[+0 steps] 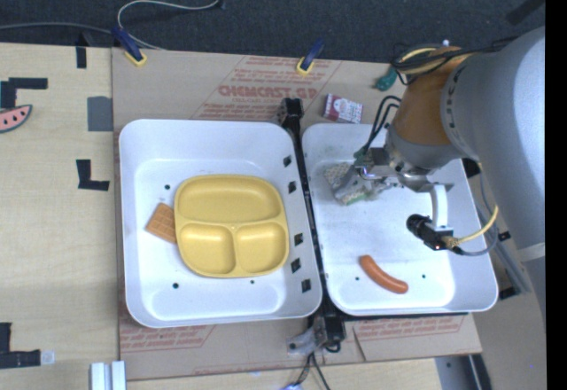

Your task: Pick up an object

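Observation:
My gripper (363,180) is low in the right bin (443,295), at its upper left part, right over a small grey-green object (344,184) that lies on the bin floor. The arm's wrist hides the fingertips. An orange-red sausage (383,275) lies near the front of the same bin, apart from the gripper. In the left bin (146,291) sits a yellow divided plate (232,225), with a tan cracker-like piece (161,222) tucked at its left edge.
A small red-and-white packet (342,108) lies on the cardboard behind the right bin. Yellow clamps (309,64) hold the cardboard's back edge. A black divider (301,202) runs between the bins. The arm's bulk covers the right side.

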You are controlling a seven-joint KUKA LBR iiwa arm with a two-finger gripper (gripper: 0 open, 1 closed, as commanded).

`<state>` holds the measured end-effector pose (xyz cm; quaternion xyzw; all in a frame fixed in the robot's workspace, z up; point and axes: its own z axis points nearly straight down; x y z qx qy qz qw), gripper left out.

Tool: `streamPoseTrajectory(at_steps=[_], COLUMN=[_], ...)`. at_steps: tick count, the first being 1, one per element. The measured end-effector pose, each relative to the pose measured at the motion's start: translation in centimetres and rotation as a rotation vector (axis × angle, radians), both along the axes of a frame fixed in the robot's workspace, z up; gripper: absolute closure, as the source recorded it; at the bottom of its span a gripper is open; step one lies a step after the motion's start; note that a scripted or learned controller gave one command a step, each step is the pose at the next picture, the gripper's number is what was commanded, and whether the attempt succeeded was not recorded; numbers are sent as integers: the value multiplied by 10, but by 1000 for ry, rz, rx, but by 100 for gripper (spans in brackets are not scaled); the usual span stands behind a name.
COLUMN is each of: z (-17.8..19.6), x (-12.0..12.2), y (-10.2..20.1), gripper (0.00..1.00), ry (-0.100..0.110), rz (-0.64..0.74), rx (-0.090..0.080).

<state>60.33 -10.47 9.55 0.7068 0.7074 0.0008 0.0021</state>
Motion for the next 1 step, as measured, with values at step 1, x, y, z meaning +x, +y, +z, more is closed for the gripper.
streamPoseTrajectory(at_steps=[1], z=[89], x=[-27], y=[75], gripper=[100], ry=[5], rz=[2], rx=[2])
